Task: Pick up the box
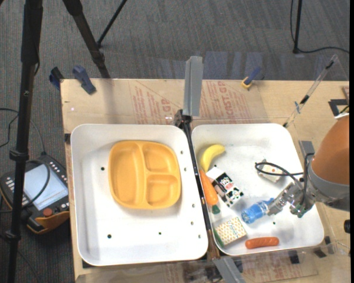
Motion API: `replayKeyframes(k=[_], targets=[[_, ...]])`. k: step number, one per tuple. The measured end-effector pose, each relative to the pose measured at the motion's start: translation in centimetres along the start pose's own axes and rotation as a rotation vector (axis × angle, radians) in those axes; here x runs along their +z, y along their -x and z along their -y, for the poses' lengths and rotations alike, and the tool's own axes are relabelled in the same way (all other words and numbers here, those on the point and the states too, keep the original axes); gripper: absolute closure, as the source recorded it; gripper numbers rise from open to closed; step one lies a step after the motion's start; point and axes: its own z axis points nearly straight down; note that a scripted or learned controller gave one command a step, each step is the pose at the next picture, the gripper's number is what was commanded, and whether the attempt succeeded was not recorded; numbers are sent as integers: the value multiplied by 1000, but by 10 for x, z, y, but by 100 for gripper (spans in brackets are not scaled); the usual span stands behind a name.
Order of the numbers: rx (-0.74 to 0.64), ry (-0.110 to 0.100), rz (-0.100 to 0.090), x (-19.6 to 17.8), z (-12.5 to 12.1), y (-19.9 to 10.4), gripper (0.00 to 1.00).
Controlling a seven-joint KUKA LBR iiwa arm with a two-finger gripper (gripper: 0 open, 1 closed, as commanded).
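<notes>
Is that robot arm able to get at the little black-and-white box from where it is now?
Probably yes. The box lies in the right bin with its top uncovered, and the gripper is in the same bin. A carrot sits close on one side, a blue bottle nearby.

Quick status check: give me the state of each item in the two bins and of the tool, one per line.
Yellow divided plate: flat, upright, in left bin.
Banana: lying in right bin by the divider.
Carrot: lying along the divider.
Black-and-white box: lying flat, not grasped.
Patterned box: lying flat, not grasped.
Blue bottle: on its side.
Sausage: lying near the front rim.
Tool: low over right bin, beside the bottle.
</notes>
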Motion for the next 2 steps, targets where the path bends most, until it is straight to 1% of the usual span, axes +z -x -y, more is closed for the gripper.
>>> replayKeyframes(k=[1, 2], targets=[[-67, 0, 2, -58, -78, -30, 100], [-302, -1, -2, 52, -33, 0, 100]])
